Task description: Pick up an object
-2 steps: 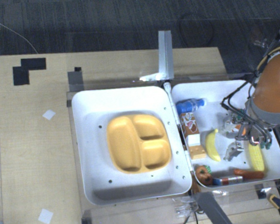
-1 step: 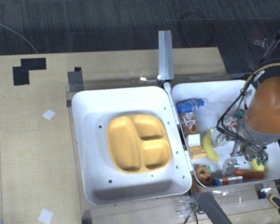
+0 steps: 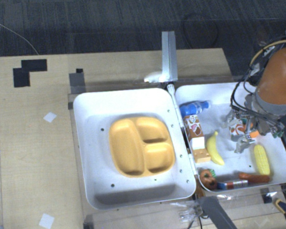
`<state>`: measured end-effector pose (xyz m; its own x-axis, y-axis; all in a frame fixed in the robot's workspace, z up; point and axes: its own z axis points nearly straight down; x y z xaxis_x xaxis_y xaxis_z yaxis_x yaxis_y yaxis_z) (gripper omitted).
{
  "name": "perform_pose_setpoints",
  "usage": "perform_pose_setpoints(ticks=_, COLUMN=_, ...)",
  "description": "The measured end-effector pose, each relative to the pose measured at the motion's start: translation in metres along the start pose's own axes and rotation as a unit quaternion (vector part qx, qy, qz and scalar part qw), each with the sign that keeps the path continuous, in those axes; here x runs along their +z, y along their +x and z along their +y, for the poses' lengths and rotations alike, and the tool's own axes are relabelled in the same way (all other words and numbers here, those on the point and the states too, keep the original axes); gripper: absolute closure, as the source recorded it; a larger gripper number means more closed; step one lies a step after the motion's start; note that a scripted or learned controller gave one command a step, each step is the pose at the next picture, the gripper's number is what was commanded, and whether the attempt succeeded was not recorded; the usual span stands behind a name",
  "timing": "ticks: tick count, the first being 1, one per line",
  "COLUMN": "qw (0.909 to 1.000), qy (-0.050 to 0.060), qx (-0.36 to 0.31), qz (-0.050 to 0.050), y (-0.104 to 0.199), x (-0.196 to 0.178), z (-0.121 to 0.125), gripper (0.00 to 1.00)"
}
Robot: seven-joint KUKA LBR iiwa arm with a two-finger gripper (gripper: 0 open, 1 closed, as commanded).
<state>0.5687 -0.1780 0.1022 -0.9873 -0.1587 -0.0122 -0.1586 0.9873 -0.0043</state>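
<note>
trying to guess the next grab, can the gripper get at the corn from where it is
Probably yes. The gripper hangs low in the right bin, just left of the corn. The corn lies on open bin floor with nothing on top, and the banana sits well apart. The near bin wall may crowd the approach.

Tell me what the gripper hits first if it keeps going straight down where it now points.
Probably the bare white floor of the right bin, between the banana and the corn cob. The gripper hangs over that gap, though depth is unclear.
</note>
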Motion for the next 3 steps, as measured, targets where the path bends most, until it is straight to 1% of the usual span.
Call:
perform_pose_setpoints(ticks=1, qw=0.9926, qy=-0.001, qx=0.122, qz=0.000, y=-0.068, x=0.015, z=-0.009, gripper=0.00)
perform_pose_setpoints(ticks=2, qw=0.9733, qy=0.000, qx=0.230, qz=-0.001, y=-0.092, x=-0.013, z=-0.042, gripper=0.00)
perform_pose_setpoints(ticks=3, qw=0.9640, qy=-0.002, qx=0.266, qz=0.001, y=-0.072, x=0.014, z=0.041, gripper=0.00)
